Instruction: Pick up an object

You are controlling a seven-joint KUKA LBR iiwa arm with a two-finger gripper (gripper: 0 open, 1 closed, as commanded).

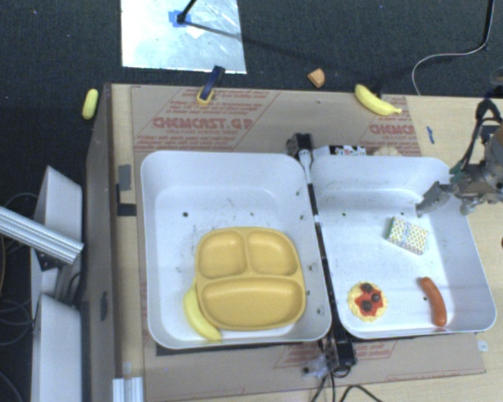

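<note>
In the right bin (377, 182) lie a white block with a yellow pattern (408, 235), a small toy pizza (367, 301) and an orange-red sausage (433, 301). My gripper (444, 207) hangs over this bin's far right part, up and to the right of the patterned block. Its fingers are spread apart with nothing between them. The left bin (172, 182) holds a yellow divided plate (249, 276), and a yellow banana (199, 314) lies against the plate's left front edge.
Outside the bins, a second banana (375, 100) and a small orange piece (317, 77) lie on the bench behind them. A yellow object (90, 103) sits off the bench's left corner. A cable (453, 53) runs at the back right.
</note>
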